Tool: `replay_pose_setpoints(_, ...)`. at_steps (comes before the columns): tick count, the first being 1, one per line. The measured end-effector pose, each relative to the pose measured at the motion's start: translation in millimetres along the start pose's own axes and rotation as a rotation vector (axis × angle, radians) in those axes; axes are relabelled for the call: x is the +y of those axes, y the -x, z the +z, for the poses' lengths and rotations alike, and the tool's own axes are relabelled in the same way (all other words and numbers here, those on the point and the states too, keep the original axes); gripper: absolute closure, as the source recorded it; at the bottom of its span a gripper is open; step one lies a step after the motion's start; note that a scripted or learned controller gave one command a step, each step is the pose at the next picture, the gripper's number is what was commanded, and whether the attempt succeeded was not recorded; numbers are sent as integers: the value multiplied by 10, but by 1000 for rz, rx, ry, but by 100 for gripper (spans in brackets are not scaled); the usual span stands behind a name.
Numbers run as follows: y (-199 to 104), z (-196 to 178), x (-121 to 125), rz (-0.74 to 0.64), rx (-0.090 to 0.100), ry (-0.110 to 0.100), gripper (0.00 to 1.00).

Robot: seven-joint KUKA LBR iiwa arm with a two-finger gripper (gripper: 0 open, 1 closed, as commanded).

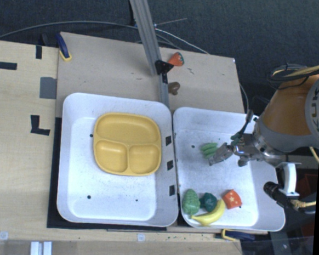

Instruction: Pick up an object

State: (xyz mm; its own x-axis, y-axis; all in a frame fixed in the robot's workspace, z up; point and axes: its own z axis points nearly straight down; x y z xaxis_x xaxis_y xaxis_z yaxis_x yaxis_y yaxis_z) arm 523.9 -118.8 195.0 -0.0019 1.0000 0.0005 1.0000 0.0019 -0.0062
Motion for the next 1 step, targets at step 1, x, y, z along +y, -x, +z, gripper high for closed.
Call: replay_pose_setpoints(1, -24, 437, -15, 0, 0, -1, 0)
